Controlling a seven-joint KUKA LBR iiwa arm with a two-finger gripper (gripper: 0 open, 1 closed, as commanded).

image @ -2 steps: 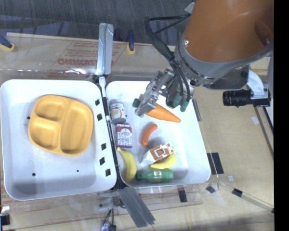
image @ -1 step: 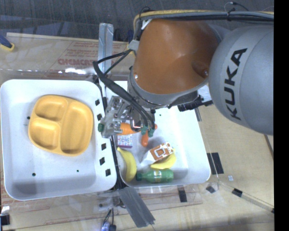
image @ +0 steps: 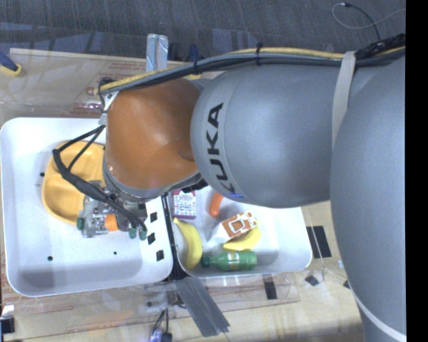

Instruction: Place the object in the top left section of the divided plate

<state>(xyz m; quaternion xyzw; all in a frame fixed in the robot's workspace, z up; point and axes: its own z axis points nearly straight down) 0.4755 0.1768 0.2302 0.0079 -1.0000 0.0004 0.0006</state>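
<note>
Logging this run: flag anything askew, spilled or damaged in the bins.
Nothing looks spilled or broken. The green bottle lies on its side in the right bin beside a banana, in a loose jumble. The arm covers much of the yellow plate.

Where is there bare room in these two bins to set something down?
The left bin has bare floor along its lower wall, below the yellow plate and the pincer, and a strip by its left wall. The right bin is crowded: a banana, a green bottle and a small packet lie close together.
</note>
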